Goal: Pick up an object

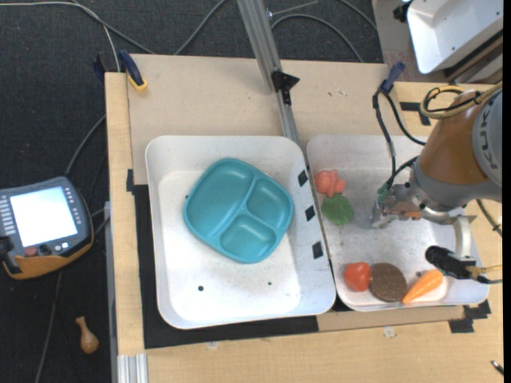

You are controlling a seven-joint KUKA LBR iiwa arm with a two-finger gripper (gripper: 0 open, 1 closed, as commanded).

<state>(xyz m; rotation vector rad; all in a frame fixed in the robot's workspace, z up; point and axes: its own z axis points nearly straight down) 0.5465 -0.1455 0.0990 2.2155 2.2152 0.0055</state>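
You have one fixed camera above the bench (207, 94), angled down, framing both bins; arm (455, 154) enters right.

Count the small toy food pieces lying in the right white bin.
5. A pink piece and a green piece near the left wall; a red tomato, brown disc and orange carrot along the front. The arm may hide more.

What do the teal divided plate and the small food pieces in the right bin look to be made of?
Teal plate: likely moulded plastic, matte, uniform colour with soft-edged compartments. Orange carrot, red tomato and green piece: probably plastic or rubber toys, with saturated colour. Brown disc: dull, material unclear.
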